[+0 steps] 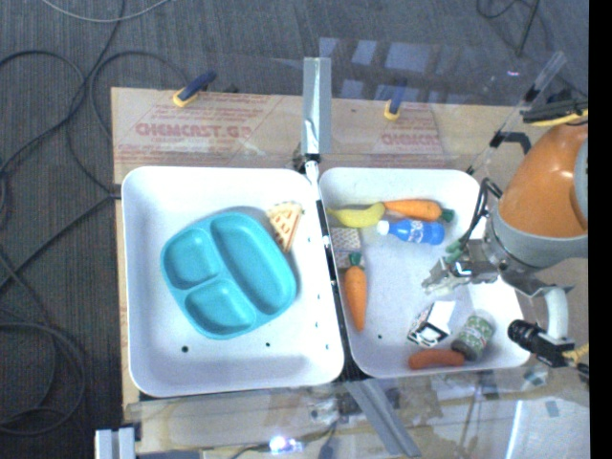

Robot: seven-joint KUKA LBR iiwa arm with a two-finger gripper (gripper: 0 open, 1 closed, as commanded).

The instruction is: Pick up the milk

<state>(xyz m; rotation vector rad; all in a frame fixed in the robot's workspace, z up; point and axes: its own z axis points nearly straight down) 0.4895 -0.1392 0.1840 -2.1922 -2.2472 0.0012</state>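
Milk is the small black and white carton I see lying in the right bin, near its front right corner. A small jar sits just beside it, and a red sausage lies by the bin's front edge. My tool hangs just above the carton. I cannot tell how far open it is.

milk carton | small, white with dark print | lying tilted on the right bin's floor | near front edge, just beside a can
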